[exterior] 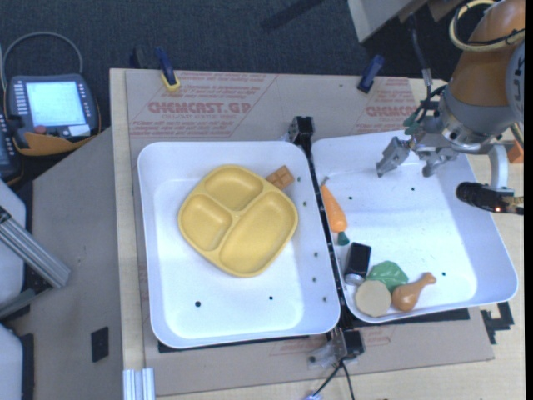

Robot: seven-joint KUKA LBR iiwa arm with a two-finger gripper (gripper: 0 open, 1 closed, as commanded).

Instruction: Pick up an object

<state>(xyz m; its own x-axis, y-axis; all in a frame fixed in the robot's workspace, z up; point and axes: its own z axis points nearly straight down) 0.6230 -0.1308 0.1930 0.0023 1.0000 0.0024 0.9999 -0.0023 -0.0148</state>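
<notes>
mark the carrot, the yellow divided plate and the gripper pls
carrot [334, 211], camera view, mid-body of the orange part.
yellow divided plate [239, 220], camera view, ridge between its compartments.
gripper [410, 162], camera view, midway between the two open fingertips.

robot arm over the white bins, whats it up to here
The gripper hangs open over the back of the right bin, holding nothing. Its likely targets lie along that bin's left and front edge: a carrot, a black block, a green piece, a drumstick. The left bin holds a yellow divided plate.
</notes>
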